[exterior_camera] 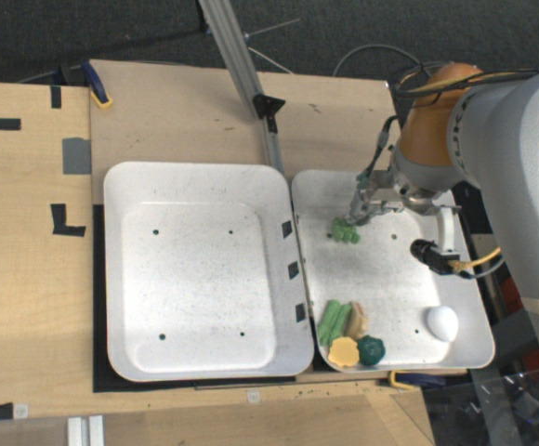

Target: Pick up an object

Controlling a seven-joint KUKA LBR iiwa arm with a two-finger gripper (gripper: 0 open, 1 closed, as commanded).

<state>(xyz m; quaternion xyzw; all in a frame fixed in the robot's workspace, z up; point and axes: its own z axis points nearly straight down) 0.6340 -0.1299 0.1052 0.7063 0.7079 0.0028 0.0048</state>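
Step in hand: the arm reached in from the right and had the gripper (pixel 362 207) low over the right bin (pixel 392 277), just beside a small green object (pixel 346 233) near that bin's upper middle; it looked like the approach to a grasp.
Claw: I could not tell how far it was open, nor whether anything was between its tips; the green piece appeared to be lying on the bin floor, touching or nearly touching the tool's lower end.
Doing it well: to my eye the tool needed to be centred over the green piece rather than off to its upper right, then lowered straight, closed gently and lifted slowly, since a small, lumpy piece could easily squirt aside.
Right bin contents: besides the green piece, a cluster sat in the near-left corner: a long green item (pixel 331 320), a tan piece (pixel 356 320), a yellow piece (pixel 343 351) and a dark green one (pixel 372 349), all touching or nearly so; a white rounded object (pixel 441 323) lay apart towards the near-right corner.
Left bin (pixel 200 268): I saw only its speckled white floor.
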